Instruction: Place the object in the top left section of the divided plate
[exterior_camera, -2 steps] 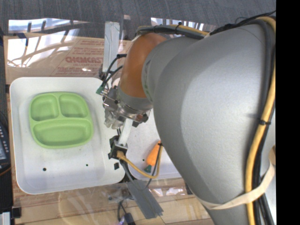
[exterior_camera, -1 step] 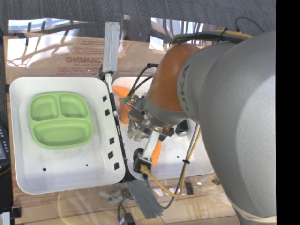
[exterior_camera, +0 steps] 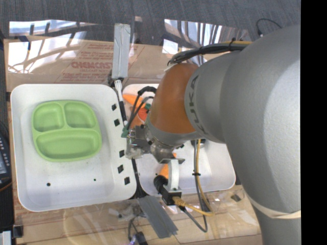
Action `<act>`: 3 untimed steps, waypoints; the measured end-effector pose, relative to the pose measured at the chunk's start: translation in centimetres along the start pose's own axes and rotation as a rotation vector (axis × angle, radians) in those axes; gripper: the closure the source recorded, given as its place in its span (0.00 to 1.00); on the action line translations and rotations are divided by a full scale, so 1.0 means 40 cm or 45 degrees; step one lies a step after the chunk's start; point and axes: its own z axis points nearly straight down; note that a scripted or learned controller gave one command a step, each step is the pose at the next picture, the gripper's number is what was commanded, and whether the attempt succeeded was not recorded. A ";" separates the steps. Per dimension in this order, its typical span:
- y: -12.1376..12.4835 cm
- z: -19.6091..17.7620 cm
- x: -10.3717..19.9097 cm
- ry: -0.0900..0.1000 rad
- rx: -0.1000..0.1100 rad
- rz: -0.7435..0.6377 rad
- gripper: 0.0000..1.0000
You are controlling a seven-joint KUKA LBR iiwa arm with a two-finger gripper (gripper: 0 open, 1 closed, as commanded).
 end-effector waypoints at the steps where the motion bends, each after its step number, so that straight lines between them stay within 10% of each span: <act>1: 0.007 -0.001 -0.143 0.001 -0.003 -0.468 1.00; 2: 0.013 -0.002 -0.106 0.000 -0.007 -0.480 1.00; 3: 0.014 -0.198 -0.180 -0.004 -0.013 -0.965 1.00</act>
